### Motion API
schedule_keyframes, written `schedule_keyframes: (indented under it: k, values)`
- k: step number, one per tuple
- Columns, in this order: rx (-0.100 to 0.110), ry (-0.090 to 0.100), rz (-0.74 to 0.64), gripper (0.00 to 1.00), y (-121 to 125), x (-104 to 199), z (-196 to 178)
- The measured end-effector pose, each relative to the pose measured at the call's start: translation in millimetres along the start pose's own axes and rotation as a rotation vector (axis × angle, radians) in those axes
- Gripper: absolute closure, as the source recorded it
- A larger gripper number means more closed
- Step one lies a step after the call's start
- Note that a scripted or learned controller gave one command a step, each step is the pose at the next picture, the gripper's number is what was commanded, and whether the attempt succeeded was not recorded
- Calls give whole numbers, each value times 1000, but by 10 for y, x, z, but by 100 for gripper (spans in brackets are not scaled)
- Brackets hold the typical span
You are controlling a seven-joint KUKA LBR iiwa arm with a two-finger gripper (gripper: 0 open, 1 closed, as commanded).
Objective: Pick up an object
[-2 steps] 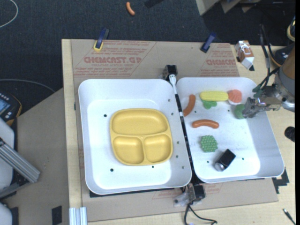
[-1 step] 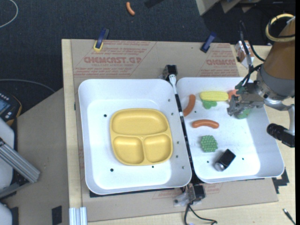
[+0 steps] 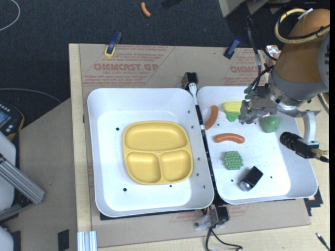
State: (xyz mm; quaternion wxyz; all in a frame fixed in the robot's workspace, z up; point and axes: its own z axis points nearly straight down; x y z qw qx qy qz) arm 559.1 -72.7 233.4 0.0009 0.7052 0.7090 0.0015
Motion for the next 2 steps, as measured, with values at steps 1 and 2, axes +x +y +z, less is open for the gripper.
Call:
schedule_keyframes:
  k: [1,2]
  values:
    - [0,1,-2,100,71,575,-35]
    - [8,0,2,100,104,869,181]
